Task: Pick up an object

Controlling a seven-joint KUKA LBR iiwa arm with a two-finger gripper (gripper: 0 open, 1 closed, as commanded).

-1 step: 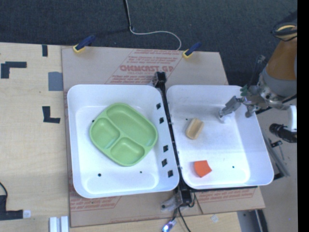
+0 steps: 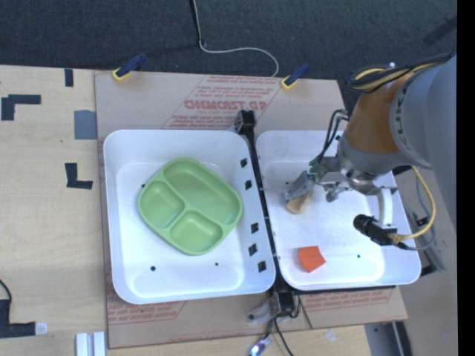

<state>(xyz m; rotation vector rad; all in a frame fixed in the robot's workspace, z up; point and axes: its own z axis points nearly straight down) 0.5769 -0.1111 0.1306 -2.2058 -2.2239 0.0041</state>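
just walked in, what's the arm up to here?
It's on a pick attempt in the right bin. The gripper is down by a small tan block near that bin's left side; whether it has a grip can't be told from this angle. An orange block sits untouched nearer the front of the same bin. The left bin holds a green divided plate.

A small tan block (image 2: pixel 297 202) lies in the right bin (image 2: pixel 386 269), toward its left-middle. An orange block (image 2: pixel 311 259) sits apart from it near the bin's front edge. A green, three-compartment plate (image 2: pixel 190 205) rests flat in the left bin (image 2: pixel 126 273).
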